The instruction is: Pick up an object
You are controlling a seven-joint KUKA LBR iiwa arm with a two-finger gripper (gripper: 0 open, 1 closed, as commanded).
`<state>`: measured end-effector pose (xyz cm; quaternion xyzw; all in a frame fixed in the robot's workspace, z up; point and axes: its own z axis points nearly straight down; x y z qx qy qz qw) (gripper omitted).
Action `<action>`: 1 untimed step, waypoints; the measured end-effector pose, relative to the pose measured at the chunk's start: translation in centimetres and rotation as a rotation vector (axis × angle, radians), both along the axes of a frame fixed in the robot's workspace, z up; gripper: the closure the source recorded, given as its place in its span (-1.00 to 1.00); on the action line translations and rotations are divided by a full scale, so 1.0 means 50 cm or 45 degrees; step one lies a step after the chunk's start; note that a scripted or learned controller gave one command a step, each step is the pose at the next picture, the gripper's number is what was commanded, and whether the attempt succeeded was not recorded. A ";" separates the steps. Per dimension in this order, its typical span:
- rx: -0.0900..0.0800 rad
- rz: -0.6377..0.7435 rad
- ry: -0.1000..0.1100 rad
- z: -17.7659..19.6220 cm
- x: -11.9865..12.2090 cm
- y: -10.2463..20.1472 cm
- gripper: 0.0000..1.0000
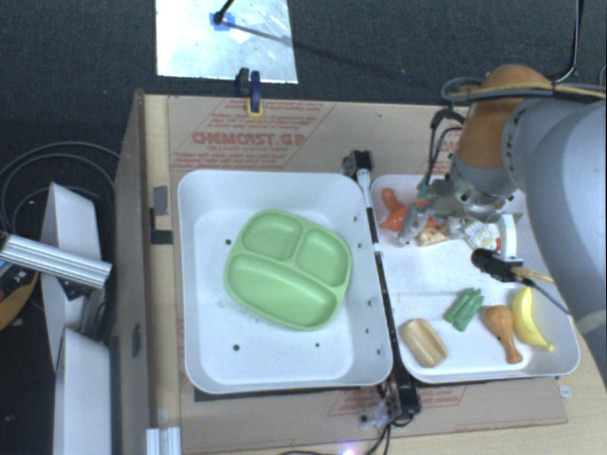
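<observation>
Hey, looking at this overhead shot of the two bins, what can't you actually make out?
- Gripper, camera view: the arm's wrist covers it, so its state is unclear.
- Small items under the wrist in the right bin: partly covered, blurred, unidentifiable.
- Arm: cut off by the right edge.
- Red lettering on the cardboard: too blurred to read fully.

A green divided plate (288, 268) with three compartments lies in the left white bin (204, 349). The bins sit on a brown cardboard sheet (251, 136) printed with red lettering, a blue-and-yellow clamp (251, 91) at its far edge. Black cables (38, 173) loop at the left, beside a metal rail (55, 260).
</observation>
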<state>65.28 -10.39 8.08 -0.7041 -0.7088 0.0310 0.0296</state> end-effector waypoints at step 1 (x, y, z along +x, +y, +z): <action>-0.006 -0.001 -0.005 0.007 -0.002 0.009 -1.00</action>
